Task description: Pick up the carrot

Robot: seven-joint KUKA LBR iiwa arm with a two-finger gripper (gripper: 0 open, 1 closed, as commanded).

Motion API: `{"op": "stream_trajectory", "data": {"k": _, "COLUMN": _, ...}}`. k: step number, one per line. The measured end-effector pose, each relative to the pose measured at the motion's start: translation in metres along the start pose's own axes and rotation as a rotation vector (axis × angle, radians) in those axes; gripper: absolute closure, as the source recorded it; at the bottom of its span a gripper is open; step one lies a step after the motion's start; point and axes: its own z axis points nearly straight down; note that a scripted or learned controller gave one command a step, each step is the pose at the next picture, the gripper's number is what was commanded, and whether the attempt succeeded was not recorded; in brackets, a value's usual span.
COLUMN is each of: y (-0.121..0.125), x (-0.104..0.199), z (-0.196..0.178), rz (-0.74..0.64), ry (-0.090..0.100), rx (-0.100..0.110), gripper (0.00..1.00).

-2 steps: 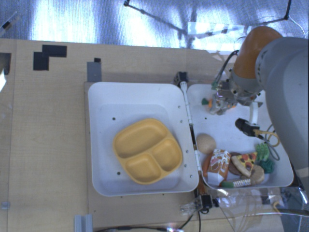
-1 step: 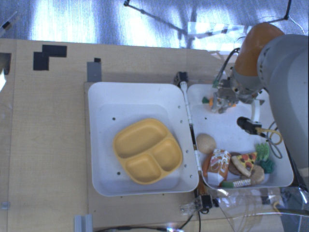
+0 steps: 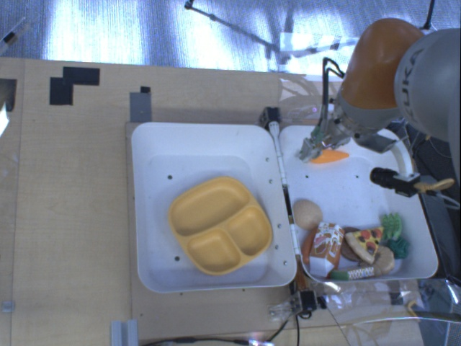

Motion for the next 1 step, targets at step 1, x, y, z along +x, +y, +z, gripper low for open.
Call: {"op": "stream_trajectory", "data": {"k": 1, "y": 0.0103, "x": -0.0060, "z": 0.0029, "rz": 0.540, "ry": 0.000, "rx": 0.006, "gripper": 1.00}}
